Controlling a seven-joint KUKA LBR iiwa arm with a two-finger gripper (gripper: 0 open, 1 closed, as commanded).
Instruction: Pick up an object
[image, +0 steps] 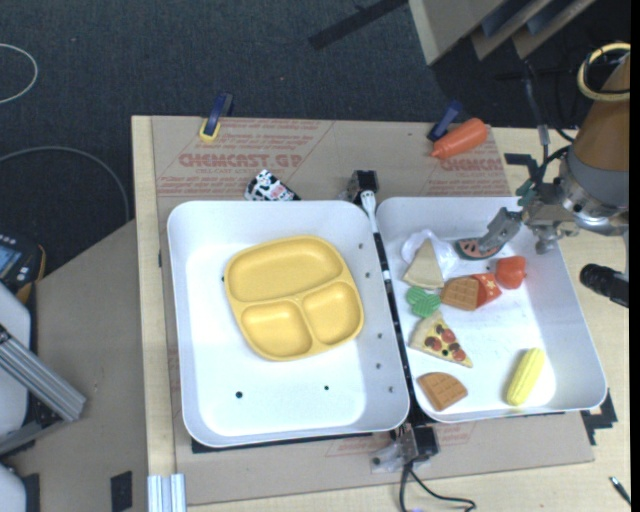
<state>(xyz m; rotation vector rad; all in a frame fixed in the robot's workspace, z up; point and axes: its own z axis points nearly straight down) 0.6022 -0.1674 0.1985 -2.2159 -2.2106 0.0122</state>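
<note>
Glossy white bins (200, 330), wedge-shaped pizza toy (441, 341)

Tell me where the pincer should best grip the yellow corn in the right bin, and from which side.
Grip the corn across its middle, coming straight down from above. It lies flat, its long axis slightly tilted from the bin's right wall, with bare floor on both long sides, so fingers closing across the narrow width would likely fit. The right wall is near, so a side approach looks cramped.
</note>
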